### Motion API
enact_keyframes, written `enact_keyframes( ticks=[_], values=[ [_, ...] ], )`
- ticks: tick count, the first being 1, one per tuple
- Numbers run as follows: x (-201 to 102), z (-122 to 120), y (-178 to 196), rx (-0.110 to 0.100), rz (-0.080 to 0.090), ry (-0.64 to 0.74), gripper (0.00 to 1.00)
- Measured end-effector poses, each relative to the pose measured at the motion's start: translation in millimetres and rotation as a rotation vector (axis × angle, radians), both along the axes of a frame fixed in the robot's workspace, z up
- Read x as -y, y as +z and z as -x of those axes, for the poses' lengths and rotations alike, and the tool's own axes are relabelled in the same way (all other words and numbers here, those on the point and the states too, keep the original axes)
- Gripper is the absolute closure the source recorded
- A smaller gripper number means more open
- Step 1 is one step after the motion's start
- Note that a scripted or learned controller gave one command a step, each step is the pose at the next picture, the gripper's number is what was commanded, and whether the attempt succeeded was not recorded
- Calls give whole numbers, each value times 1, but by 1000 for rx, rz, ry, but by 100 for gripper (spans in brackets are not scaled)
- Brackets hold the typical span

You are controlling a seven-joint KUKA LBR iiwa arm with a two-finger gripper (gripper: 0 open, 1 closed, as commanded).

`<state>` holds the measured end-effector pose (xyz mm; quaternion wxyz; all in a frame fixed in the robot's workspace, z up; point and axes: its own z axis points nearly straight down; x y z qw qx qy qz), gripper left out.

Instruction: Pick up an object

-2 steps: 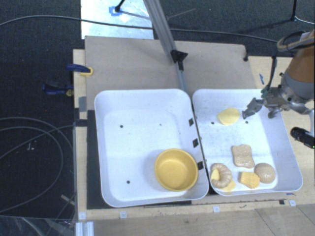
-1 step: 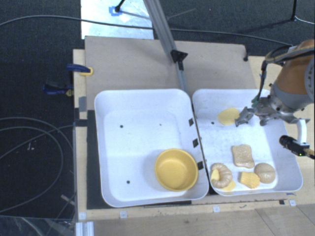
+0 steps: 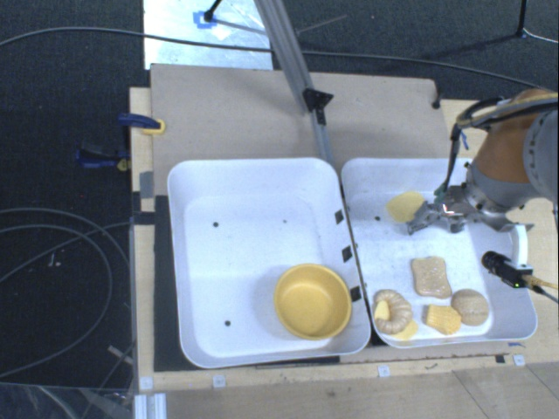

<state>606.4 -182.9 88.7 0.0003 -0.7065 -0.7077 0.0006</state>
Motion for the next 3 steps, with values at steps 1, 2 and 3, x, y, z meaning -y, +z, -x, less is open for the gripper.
enact_keyframes(
  ticks=[1,2,3],
  values=[
    [0,-2,14,7,2,0,100],
    [5,-4,79,10,2,3,100],
    [7,-10,123,9,2,5,100]
  ],
)
